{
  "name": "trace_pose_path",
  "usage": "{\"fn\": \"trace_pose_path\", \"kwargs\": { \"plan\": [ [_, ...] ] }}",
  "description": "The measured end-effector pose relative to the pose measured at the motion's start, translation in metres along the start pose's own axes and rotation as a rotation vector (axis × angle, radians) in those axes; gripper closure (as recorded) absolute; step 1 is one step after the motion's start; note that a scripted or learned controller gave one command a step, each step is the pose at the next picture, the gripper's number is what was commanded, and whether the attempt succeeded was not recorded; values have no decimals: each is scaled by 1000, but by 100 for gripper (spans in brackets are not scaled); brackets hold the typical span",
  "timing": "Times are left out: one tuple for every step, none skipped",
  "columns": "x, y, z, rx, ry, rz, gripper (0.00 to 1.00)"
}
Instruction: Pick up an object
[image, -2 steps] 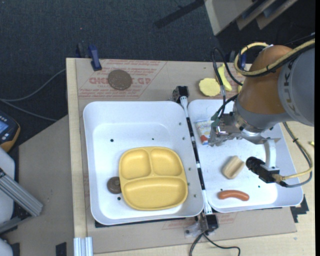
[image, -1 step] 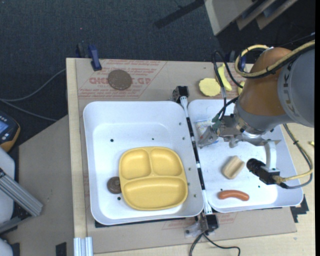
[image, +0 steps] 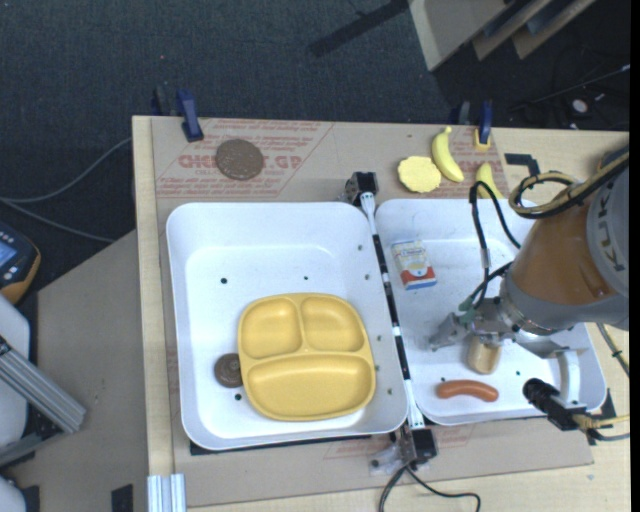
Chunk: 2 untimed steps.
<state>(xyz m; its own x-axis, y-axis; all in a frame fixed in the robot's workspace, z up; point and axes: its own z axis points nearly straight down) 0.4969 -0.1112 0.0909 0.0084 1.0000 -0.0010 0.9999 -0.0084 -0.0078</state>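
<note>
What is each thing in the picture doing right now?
Yellow plate: flat in the left bin, nothing on it.
Brown cookie: lying by the plate's left edge.
Small carton: lying in the right bin.
Sausage: lying flat near the front wall.
Tan cylinder: upright under the gripper.
Banana: lying on the bench, outside the bins.

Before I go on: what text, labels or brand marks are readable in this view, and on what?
Red print on the bench board behind the left bin: large letters, partly covered by a brown disc; too blurred to read reliably.
Small carton in the right bin: red and blue label, too small to read.
Robot arm: dark letters, seemingly "KU", cut off at the edge.
Nothing else readable.
</note>
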Motion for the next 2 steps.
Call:
{"fn": "trace_pose_path", "kwargs": {
  "plan": [
    [-5, -13, 2, -23, -1, -10, 0],
    [-30, -13, 2, -22, -3, -10, 0]
  ]
}}
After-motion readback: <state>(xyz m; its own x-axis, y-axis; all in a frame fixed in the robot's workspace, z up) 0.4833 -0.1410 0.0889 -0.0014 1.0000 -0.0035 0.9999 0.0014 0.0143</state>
